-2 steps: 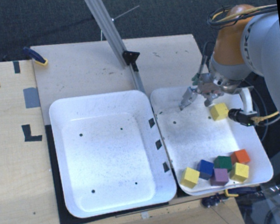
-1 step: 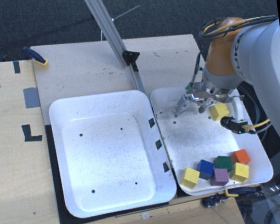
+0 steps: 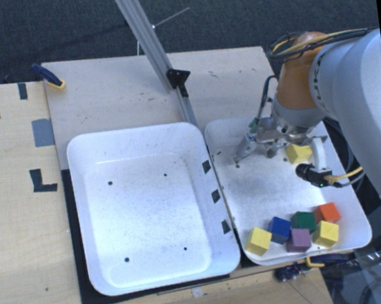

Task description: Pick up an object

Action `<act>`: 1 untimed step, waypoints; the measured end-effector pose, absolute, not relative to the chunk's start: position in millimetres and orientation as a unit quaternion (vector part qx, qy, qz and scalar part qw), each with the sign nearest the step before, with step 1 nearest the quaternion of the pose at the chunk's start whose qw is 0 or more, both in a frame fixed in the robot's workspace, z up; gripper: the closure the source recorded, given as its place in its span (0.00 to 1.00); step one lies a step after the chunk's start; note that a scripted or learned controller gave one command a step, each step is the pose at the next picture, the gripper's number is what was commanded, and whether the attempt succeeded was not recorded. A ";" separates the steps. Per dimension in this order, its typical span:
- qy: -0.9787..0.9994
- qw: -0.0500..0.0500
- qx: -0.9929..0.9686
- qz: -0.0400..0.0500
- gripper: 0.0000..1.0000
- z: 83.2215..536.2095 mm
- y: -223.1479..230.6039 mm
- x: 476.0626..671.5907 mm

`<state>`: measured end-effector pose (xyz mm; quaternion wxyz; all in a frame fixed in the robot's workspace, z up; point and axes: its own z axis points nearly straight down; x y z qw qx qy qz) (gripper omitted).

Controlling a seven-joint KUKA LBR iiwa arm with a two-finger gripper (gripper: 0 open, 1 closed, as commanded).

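My gripper hangs low over the upper part of the right bin, below the orange band of the arm. A yellow block lies just to its right, partly hidden under the wrist. Nothing shows held in the gripper. Along the bin's near edge sits a cluster of blocks: a yellow one, a blue one, a green one, an orange one, a purple one and another yellow one.
The left bin stands beside the right one, their rims touching. A slanted metal pole crosses the bench behind the bins. A black cable connector hangs from the wrist over the right bin.
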<state>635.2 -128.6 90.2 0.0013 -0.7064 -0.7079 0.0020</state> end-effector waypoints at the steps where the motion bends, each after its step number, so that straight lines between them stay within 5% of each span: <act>1: -0.708 0.001 -0.706 0.001 1.00 101.5 -127.8 635.8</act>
